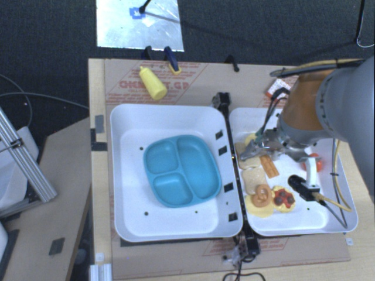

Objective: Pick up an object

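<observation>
Two shallow white bins sit side by side on the cardboard-covered surface (199, 81). The left bin (120, 163) carries a blue divided plate (181, 170), lying flat near its middle with its three compartments facing up. The right bin (307, 220) is where the small things to pick from are gathered, mostly along its left half, close to the wall the two bins share.

From where I stand, the grey arm (343, 107) comes in from the right with its orange band just above the wrist, and it is bent down over the far part of the right bin. The claw (253, 150) is low inside that bin, close to the shared wall. It is right above a pale tan slice (253, 178) and just beside an orange cracker-like strip (269, 166), which lies at a slant. I cannot tell whether the claw is open or closed, nor whether it has hold of anything.

Nearer the front edge of the same bin, a brown ring like a small doughnut (261, 195) rests on a pale yellow piece (262, 210). A cluster of red berries (285, 198) is just to its right, touching or nearly so. A small red-orange thing (314, 156) peeks out by the arm, too hidden to name.

Beyond the left bin, on the bare cardboard, a yellow bottle (152, 82) lies on its side. A blue clamp (172, 60) grips the far edge of the surface near it.
</observation>
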{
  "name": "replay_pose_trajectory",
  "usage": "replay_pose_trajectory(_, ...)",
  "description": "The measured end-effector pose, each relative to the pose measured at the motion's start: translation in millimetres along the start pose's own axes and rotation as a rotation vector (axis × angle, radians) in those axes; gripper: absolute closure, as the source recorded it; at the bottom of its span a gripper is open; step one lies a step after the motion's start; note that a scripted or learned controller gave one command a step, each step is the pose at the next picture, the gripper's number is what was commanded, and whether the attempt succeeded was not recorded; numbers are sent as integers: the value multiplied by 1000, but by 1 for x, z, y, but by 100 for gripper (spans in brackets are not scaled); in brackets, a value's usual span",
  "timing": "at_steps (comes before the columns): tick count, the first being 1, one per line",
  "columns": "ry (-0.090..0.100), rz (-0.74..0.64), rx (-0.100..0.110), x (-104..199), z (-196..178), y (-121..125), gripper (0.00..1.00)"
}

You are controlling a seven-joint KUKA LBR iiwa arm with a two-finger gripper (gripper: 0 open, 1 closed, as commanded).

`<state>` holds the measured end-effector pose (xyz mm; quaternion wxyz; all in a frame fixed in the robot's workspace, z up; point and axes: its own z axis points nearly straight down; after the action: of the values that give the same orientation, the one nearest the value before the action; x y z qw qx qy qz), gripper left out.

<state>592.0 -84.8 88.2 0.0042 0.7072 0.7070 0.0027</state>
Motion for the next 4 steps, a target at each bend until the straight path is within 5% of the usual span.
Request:
replay_pose_trajectory(2,4,0,12,1,-33,-107,0)
replay_pose_trajectory(3,1,-9,-4,19,-101,-25,0)
replay_pose_trajectory(4,2,-6,2,21,-173,-36,0)
